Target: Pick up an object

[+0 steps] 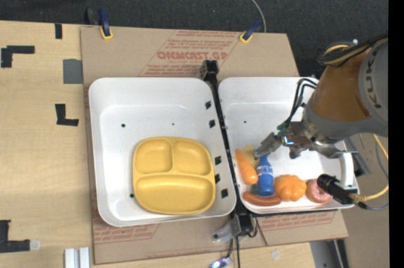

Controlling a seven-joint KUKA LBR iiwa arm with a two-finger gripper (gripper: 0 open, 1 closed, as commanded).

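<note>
The tool (pixel 270 145) hangs low over the right bin (pixel 252 96), its dark fingers reaching toward the cluster of toy food at the bin's front edge; how wide it stands cannot be told, and nothing can be seen held in it. The arm (pixel 344 96) comes in from the right and covers much of that bin's right side.

The likeliest things to pick lie just below and beside the tool: an orange carrot (pixel 245 167) lying slantwise, a small blue bottle (pixel 264 176) touching it, a reddish sausage (pixel 261 199) along the front wall, an orange pumpkin-like piece (pixel 290 187) and a pink doughnut (pixel 317 192) further right. All look like light moulded plastic play food, stiff and smooth, so probably slippery; rounded shapes such as the pumpkin may squirt out of a two-finger pinch. The carrot or the bottle would seem best taken across the narrow middle, fingers at right angles to the long axis.

The pieces are packed together, touching or nearly so, and sit close to the front wall, so there is little room to slip a finger between them. The bin floor is smooth white plastic, on which things may slide when nudged. The left bin (pixel 113 109) holds a yellow divided plate (pixel 173 175), well apart. Both bins rest on cardboard (pixel 189 49) clamped to the counter (pixel 38 134).
</note>
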